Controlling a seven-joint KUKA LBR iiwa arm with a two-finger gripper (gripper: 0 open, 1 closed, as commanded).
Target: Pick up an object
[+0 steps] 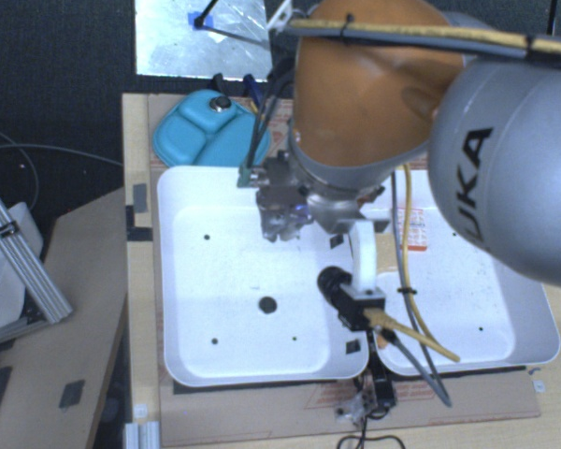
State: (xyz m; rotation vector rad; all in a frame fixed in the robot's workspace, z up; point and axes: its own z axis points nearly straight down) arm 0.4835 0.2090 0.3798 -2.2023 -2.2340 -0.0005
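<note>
My gripper (pixel 282 221) hangs over the back right part of the left bin (pixel 192 279), under the arm's large orange band (pixel 365 73). A small black round object (pixel 267 305) lies on the left bin's floor, in front of the gripper and apart from it. The gripper's tip is a dark grey cluster of metal and I see nothing held in it. The arm's grey body covers much of the right bin (pixel 505 316).
A blue plastic object (pixel 204 131) lies behind the left bin. A black and white fitting (pixel 348 293) with yellow cables (pixel 413 330) sits over the divider between the bins. A silver sheet (pixel 198 21) lies at the back. Tiny dark dots mark the left bin's floor.
</note>
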